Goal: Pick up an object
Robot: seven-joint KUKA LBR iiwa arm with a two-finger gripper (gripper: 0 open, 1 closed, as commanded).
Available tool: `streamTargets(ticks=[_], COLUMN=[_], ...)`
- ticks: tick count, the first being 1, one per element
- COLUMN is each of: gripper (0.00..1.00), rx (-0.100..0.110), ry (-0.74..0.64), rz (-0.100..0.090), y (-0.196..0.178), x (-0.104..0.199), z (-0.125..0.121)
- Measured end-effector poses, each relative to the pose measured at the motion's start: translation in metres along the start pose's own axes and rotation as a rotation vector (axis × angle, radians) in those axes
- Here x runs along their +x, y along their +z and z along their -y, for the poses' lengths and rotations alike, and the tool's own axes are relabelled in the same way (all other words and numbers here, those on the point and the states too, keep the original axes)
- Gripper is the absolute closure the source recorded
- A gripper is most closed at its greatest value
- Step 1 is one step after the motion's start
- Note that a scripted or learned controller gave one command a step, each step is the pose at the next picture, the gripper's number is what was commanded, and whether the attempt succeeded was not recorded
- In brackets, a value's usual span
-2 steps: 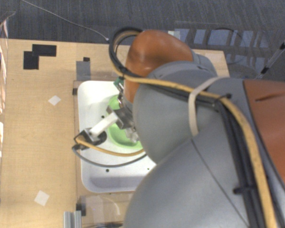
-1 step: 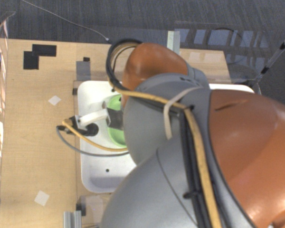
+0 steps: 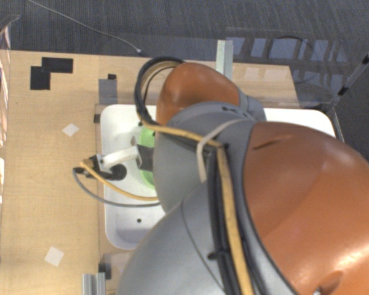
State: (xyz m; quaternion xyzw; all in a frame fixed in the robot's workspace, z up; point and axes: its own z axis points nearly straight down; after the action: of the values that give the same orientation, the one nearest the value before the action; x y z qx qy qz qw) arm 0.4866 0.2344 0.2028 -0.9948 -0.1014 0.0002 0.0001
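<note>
The big grey and orange arm (image 3: 246, 189) reaches in from 3 o'clock and bends down over the white bin (image 3: 120, 118) on the wooden worktop (image 3: 43, 183). The arm is so big and so near the camera that it hides most of the bin. A yellow and black cable (image 3: 104, 180) loops out from the wrist at 9 o'clock.

A bright green object (image 3: 147, 137) peeks out just beside the arm, near the middle of the bin. It looks like the thing to pick up, but only a small bit of it shows, so I cannot tell its shape.

The end effector is tucked under the arm, so I cannot tell how it is set.

To do this step well, the arm should go straight down, slowly, right over the green object. It should stay away from the bin wall at 9 o'clock and only lift once the grip is firm.
</note>
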Motion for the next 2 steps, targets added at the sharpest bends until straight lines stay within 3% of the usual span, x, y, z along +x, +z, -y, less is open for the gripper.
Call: streamTargets(ticks=[1, 2], gripper=[1.0, 1.0], rx=[-0.001, 0.0], ry=[-0.309, -0.097], rz=[-0.003, 0.001], y=[-0.05, -0.012], x=[0.001, 0.0], z=[0.0, 0.0])
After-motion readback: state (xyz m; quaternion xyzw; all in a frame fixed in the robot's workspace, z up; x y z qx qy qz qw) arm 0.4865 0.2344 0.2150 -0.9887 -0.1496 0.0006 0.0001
